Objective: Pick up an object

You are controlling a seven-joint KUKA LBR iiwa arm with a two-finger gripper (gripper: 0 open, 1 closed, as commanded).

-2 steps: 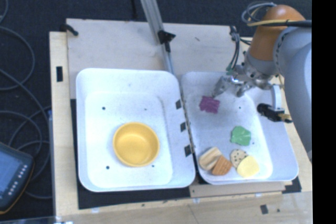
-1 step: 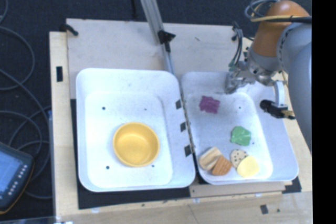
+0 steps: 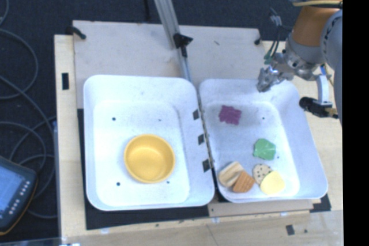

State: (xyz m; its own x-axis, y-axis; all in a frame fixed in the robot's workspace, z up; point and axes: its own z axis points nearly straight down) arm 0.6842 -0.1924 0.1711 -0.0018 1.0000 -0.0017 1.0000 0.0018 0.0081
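2 white bins: left bin, right bin. Left has 1 yellow bowl. Right has 6 small items: 1 purple block, 1 green piece, 1 tan wood block, 1 orange-brown piece, 1 speckled beige piece, 1 yellow piece.

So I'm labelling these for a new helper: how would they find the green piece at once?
Look in the right-hand white bin, towards its near right part. The green piece lies alone just above the cluster of tan and yellow bits. It is the only green thing, and the purple piece lies farther up.
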